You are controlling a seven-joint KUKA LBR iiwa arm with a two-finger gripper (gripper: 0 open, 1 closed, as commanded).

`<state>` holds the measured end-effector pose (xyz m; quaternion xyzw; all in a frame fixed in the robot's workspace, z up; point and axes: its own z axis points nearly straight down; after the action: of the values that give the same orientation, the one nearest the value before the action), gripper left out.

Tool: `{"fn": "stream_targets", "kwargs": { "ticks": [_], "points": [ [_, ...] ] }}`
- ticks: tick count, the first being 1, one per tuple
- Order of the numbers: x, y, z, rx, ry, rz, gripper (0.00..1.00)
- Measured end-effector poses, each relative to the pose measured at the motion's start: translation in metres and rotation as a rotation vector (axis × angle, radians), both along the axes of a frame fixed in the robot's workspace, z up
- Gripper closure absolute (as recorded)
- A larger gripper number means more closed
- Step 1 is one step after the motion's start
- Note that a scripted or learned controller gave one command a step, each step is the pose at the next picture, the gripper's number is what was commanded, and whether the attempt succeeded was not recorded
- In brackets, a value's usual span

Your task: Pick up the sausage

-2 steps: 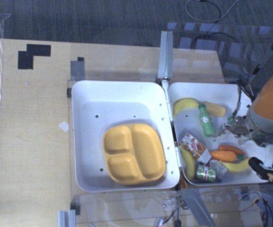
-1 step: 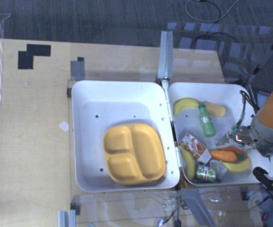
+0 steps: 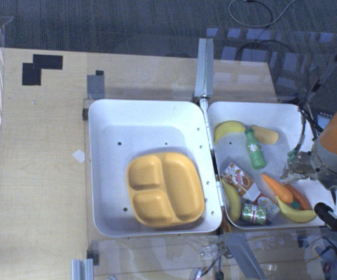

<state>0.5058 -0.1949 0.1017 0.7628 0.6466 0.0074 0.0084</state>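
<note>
Not lifting anything yet: gripper [image 3: 297, 171] hanging low at the right side of the right bin [image 3: 285, 111], just above the carrot [image 3: 278, 187]; can't tell if open or closed. Guessing the tan piece, likely the sausage [image 3: 266, 135], lying untouched near the back wall beside the green bottle [image 3: 254, 149]. Whole pick remaining.

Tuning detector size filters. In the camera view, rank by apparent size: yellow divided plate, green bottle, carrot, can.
1. yellow divided plate, by far the largest
2. carrot and green bottle, look alike, not ranked
3. can, smallest, partly tucked among other items
</note>
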Motion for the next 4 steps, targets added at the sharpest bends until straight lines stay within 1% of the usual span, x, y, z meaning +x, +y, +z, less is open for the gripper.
{"fn": "stream_targets", "kwargs": {
  "ticks": [1,2,3,4],
  "points": [
    [0.0,0.0,0.0,0.0,0.001,0.0,0.0],
    [0.021,0.064,0.045,0.006,0.016,-0.231,0.0],
    [0.029,0.016,-0.013,0.008,0.012,-0.383,0.0],
    [0.107,0.013,-0.015,0.008,0.014,-0.405,0.0]
  ]
}}
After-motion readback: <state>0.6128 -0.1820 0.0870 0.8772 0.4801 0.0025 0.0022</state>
